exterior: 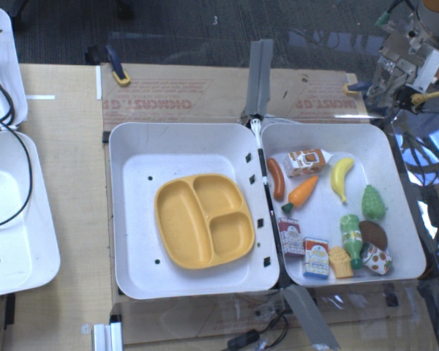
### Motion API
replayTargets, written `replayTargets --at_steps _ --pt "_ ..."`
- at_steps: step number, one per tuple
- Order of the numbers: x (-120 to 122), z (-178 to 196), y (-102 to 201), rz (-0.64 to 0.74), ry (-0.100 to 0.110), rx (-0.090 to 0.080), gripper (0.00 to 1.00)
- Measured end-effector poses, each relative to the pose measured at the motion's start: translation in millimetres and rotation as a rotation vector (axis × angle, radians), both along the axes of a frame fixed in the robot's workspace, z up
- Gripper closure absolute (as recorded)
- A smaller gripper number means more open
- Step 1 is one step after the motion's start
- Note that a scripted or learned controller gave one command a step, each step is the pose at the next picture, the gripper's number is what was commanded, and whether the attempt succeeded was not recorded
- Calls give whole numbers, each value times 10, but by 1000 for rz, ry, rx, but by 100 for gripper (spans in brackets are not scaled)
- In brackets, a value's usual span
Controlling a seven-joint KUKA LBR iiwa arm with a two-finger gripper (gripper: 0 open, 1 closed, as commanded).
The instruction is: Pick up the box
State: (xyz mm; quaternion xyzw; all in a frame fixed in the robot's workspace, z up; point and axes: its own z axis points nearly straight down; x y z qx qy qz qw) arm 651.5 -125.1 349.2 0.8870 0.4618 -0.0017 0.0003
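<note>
Three small boxes lie in the right bin [390,152]. A brown and white box [306,161] rests near the bin's back left. A red and white box [290,237] and a blue and orange box [316,257] sit side by side at its front left. My gripper [394,79] hangs high at the top right, beyond the bin's far right corner and well away from every box. Nothing shows between it and the bin.
The right bin also holds a sausage [276,178], a carrot [304,190], a banana [342,178], a green fruit [373,202], a green bottle [350,238] and a cracker [341,262]. A yellow divided plate [205,219] lies in the left bin [124,196].
</note>
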Motion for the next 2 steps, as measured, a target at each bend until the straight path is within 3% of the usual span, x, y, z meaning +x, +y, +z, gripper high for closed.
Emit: replayTargets --at_steps 1,2 --pt "-113 -1487 452 -112 3 1 0" --pt "-542 -2291 246 -146 3 1 0"
